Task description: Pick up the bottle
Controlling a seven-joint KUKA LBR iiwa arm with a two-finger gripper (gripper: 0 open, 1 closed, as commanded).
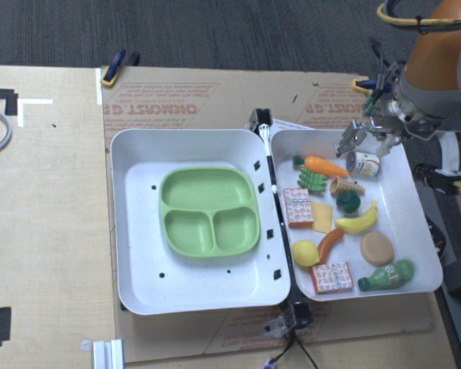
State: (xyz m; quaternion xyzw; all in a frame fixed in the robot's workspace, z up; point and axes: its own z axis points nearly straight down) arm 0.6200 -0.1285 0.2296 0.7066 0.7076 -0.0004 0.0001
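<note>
You see a light wood bench point(46, 229) w/ a flat sheet of brown cardboard point(184, 98) on it, and dark grey carpet point(215, 14) behind. Two white bins sit side by side on the cardboard. The left bin point(134, 229) holds a green tray point(210, 210) w/ three sections. The right bin point(411, 198) is full of toy food: a carrot point(326, 165), green peas point(312, 180), a banana point(358, 220), a lemon point(305, 252), a cheese wedge point(322, 217), a brown bun point(377, 247), two red snack boxes point(297, 207), and a small white can point(363, 164) lying on its side.

The bottle point(386, 276) is green. It lies on its side in the near right corner of the right bin, just beside the bun and well apart from the arm.

The grey arm w/ the orange band point(438, 52) comes in from the right. Its gripper point(361, 138) hangs over the far end of the right bin, just above the white can. You can't tell how wide the pincer is open; it's too small and blurry. Nothing shows held in it.
</note>
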